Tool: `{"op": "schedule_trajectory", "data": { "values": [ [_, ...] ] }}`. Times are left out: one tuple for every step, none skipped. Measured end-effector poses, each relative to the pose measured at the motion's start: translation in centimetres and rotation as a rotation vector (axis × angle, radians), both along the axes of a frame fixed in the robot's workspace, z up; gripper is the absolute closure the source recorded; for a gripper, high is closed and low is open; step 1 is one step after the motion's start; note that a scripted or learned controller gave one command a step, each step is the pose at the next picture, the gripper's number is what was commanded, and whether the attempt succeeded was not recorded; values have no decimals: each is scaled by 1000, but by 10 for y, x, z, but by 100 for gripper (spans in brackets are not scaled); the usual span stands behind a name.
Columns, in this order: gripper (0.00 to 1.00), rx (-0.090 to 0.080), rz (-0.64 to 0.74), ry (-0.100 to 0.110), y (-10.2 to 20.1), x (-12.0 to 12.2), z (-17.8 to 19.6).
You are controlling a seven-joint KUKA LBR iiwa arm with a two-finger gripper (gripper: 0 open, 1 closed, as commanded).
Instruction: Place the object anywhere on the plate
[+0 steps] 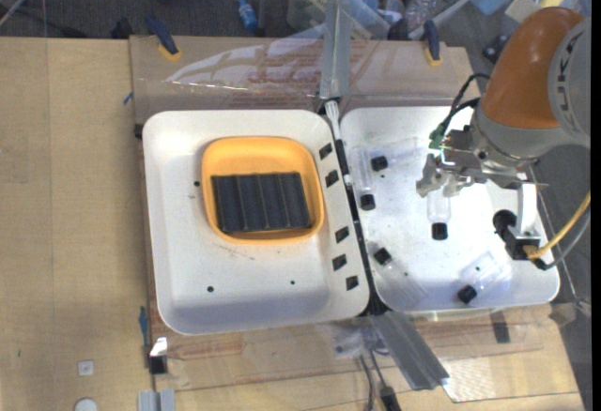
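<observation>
Because the gripper hangs low over the right bin with its tip seen from above against a pale, glossy floor, whether it is parted or closed cannot be told, and nothing can be said to be in its hold. Just under it lies a small clear vial with a black cap, likely the object meant. Being see-through and probably slick, it could well slip out or roll aside at a pinch that lands off-centre. Several similar black-capped pieces are scattered around the same bin, so a descent slightly off could nudge or catch the wrong one. Further out, the raised divider with its black clips stands between the bins, and a carry made too low could knock the load loose there. Beyond it, in the left bin, the orange plate already bears a dark ridged block across most of its middle. A vial dropped onto those ridges might bounce or roll over the plate's shallow rim.
</observation>
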State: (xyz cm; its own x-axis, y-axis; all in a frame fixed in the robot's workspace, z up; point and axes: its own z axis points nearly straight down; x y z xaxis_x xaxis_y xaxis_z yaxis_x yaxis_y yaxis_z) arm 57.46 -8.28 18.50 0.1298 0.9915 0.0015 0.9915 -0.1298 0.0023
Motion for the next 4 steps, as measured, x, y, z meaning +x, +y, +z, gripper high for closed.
{"op": "schedule_trajectory", "data": {
  "values": [
    [0, 0, 0, 0, 0, 0, 0],
    [100, 0, -2, -3, -1, 1, 10],
    [100, -2, 29, 0, -17, 71, 18],
    [100, -4, 133, -3, -11, 93, 13]
  ]
}}
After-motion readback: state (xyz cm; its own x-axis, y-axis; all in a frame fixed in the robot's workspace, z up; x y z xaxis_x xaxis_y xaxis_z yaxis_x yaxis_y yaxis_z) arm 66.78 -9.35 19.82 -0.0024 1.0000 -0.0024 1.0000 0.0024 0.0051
